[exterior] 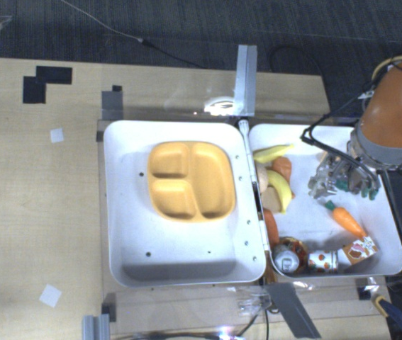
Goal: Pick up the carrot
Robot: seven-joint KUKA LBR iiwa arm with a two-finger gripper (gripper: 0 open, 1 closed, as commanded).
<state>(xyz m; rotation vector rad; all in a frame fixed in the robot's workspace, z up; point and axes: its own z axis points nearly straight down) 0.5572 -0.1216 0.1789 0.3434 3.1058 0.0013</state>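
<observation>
Camera view looks down on a pale wooden worktop (45,211) carrying two shallow white bins side by side. Taking the carrot (345,218) as the landmark: it lies on the floor of the right bin (392,257), orange with a small green top, tilted so the green end points up and to the left. The gripper (332,183) hangs just above and to the left of that green end, close to it but with nothing between its fingers; whether they are spread or closed cannot be made out from this angle (the metal parts blur together). The grey arm with its orange band (399,108) rises up and to the right of the carrot.

Just below the carrot, along the near wall of the bin, sit a small printed carton (359,250), a printed can on its side (321,261) and a can standing with its silver top up (286,261). Well to the left of the carrot, against the dividing wall, lie two bananas (275,154) with a reddish fruit (281,167) between them. Farther left, the left bin (126,211) holds a yellow divided tray (190,179).
</observation>
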